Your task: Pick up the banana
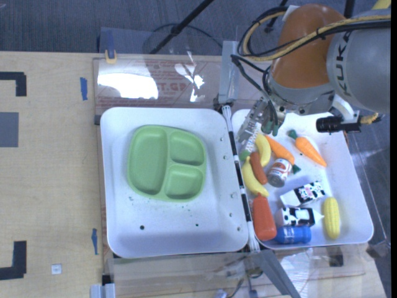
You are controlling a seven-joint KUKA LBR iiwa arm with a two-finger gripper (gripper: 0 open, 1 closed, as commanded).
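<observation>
Banana [263, 149] is found in the right bin [363, 225], up near its top-left corner, lying roughly lengthwise with its upper end just under the gripper [261, 121]. How the gripper is set, released or clenched, honestly can't be made out from this angle, since it's seen from above and mixed in with cables. Nothing is clearly seen gripped. Whether the banana is actually touched can't be told either; it's just very close.

A second yellow curved piece [253, 179] is laid just below-left of the banana, with a reddish sausage-like thing [258, 166] wedged between them. Two carrots [280, 149] [309, 151] are spread to the right, and a small can [280, 171] is tilted beside the banana's lower end. Lower down, two cow-patterned items [308, 192] [298, 216], a corn cob [332, 217], a red piece [263, 221] and a blue item [291, 234] are scattered.

The arm [372, 61] is brought in from the upper right, bent downward, with the orange band [304, 39] seen above the wrist and cables [260, 23] looped around it.

In the left bin [118, 216] a green divided plate [166, 162] is set, well apart from the gripper. Both bins are placed on a light wooden bench [43, 166] marked with blue tape [84, 87] and black marks [15, 82]; blue-grey floor [93, 5] is seen beyond.
</observation>
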